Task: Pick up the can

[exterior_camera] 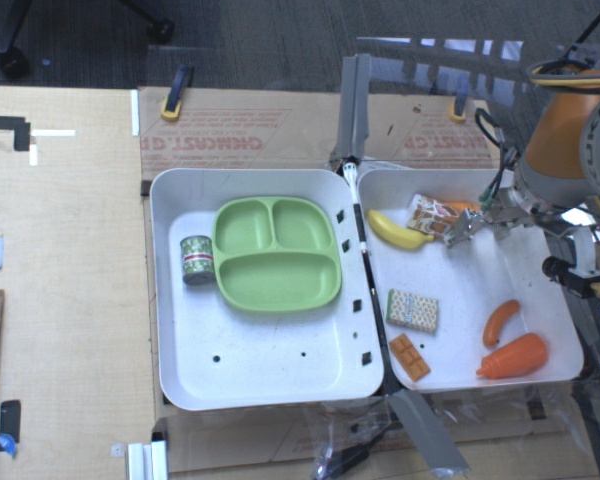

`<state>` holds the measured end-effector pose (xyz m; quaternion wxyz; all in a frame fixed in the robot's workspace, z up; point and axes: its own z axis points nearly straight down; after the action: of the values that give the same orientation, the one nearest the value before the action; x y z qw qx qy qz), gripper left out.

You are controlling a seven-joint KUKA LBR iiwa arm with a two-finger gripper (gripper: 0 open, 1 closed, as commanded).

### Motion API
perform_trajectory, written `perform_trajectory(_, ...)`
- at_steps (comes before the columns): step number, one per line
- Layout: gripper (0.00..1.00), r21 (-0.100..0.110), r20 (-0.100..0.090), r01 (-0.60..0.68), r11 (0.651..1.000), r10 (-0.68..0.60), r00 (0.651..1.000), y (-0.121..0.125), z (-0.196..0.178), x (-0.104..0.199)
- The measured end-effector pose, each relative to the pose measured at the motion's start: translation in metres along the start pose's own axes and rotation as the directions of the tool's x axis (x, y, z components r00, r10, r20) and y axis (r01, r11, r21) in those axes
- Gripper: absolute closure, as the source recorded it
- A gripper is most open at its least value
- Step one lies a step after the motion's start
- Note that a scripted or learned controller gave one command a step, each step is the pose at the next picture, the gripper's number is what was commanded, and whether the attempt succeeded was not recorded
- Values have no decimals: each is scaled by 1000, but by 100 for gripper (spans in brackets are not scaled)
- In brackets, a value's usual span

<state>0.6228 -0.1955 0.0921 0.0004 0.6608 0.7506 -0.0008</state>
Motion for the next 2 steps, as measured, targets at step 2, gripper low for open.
perform_trajectory(2,0,96,4,-391,915,392,920,16,8,5)
